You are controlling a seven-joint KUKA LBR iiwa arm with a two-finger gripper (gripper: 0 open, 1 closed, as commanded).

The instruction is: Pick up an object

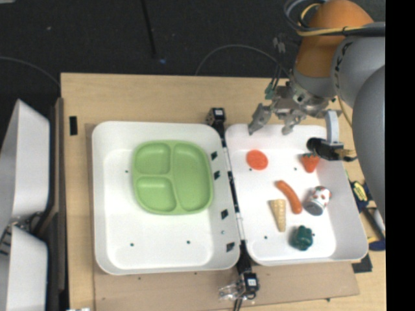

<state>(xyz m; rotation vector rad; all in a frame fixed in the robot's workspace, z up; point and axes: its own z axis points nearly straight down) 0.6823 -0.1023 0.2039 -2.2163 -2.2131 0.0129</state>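
Divided plate [173, 177] in left bin [110, 238]; sausage [289, 195], cone [279, 214] side by side in right bin [343, 238].

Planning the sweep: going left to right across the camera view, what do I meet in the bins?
Green divided plate → orange disc → cone → sausage → green toy → can.

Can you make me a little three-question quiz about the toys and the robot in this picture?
1. True or false: the green plate sits in the left bin.
2. Which toy lies nearest the end effector? A) orange disc B) dark green toy C) ice cream cone
3. Fill in: the sausage lies beside the ____ cone.

Key: 1 true; 2 A; 3 ice cream.
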